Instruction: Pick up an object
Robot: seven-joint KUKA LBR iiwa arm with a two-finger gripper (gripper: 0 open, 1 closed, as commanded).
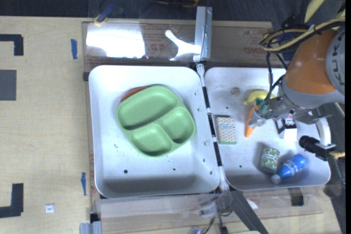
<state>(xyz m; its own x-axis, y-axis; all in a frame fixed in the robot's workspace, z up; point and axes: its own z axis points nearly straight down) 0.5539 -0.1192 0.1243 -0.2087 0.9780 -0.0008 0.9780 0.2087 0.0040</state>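
We work from the fixed overhead camera. The arm (315,66) enters from 3 o'clock and hangs over the right bin (241,170), so that the gripper (262,110) sits low among the loose items there. We judge this posture to be an approach to a pick, since the task calls for lifting one object and all small candidates lie in this bin.

We cannot tell how far the gripper is open, nor whether it has hold of anything; the tool end is small and cluttered.

Relative to the gripper:
- The orange carrot-shaped item (250,124) lies just beside it at 7 o'clock, possibly touching; we take it for the likeliest target.
- The yellow item (253,97) lies just beside it at 11 o'clock.
- The patterned card (226,129) lies near, at 8 o'clock, close to the bin divider.
- The green patterned can (269,159) and the blue bottle (291,167) lie apart at 5 to 6 o'clock, touching or nearly touching each other.

The left bin (104,134) holds a green divided tray (156,120), resting over something orange.
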